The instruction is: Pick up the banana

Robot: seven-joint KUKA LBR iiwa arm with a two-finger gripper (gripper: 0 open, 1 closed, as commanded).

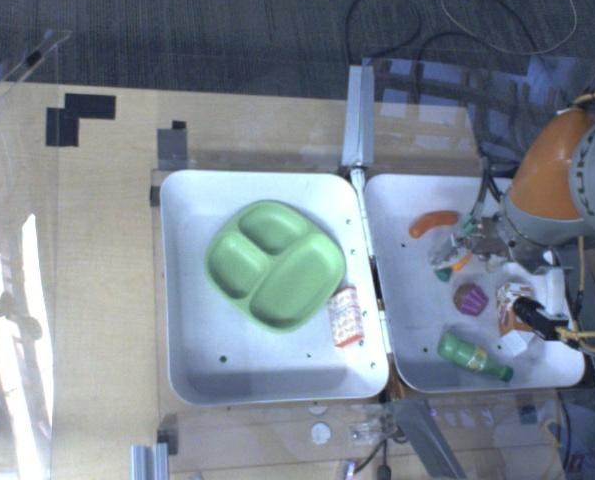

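Banana (434, 223), which I take to be the curved orange piece in the right bin (409, 318), lies just beside the gripper (458, 251), whose closure I cannot tell, so I centre across its middle before descending.

Arm (567, 183) enters from the right edge of the camera view. Grey housing at far right, orange band just inboard of it, rounded and seen from above. Below and left of the orange band the wrist narrows to dark metal parts. Gripper (457, 248) sits at the arm's leftmost end, pointed left and slightly down, low over the bench. Finger detail is small and cluttered; spacing cannot be read. Cables trail along the arm's lower right side.
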